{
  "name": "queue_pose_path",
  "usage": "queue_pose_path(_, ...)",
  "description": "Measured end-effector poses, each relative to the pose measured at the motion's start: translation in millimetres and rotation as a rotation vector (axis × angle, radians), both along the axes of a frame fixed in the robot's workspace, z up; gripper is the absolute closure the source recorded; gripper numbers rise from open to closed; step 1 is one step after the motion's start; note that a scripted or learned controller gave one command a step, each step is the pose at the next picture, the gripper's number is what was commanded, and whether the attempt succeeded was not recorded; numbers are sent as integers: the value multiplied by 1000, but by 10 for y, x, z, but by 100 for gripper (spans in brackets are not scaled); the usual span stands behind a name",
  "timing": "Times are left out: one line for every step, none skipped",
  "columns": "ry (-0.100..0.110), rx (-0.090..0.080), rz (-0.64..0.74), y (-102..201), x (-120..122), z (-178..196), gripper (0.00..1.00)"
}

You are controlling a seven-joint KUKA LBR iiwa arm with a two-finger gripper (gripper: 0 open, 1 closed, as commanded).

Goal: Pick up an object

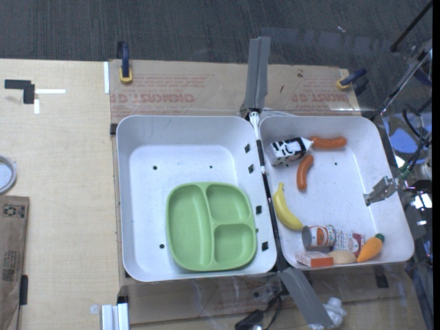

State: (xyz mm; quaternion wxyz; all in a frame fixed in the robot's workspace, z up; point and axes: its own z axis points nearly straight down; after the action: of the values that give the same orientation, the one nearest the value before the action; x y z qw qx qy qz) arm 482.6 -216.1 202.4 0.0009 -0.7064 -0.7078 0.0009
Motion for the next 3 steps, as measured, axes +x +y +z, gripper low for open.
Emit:
queue_pose_path(0,2,343,811,295,-896,0)
queue_pose_path(-2,0,358,821,1255,-1109,0)
queue_pose_path(-4,-2,251,879,1575,-1102,0)
